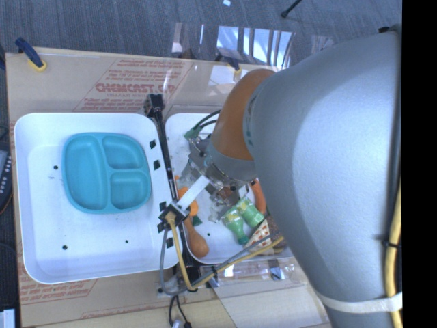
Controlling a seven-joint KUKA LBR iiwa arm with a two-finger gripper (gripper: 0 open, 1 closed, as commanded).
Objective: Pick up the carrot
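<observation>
A slim orange piece that looks like the carrot (259, 197) lies in the right bin (179, 130), at the edge of the arm's shadowing bulk, partly hidden by it. My gripper (217, 188) hangs low over the middle of this bin, just left of that orange piece and above the pile of toy food. The wrist and the big grey arm cover much of the bin. Whether anything sits between the gripper's tips is hidden by its own body.
The left bin (27, 203) holds a blue sectioned plate (107, 171). In the right bin lie a green packet (243, 221), an orange-brown rounded item (197, 242) near the front wall and small orange bits (184, 193). A black divider (162, 157) runs between the bins.
</observation>
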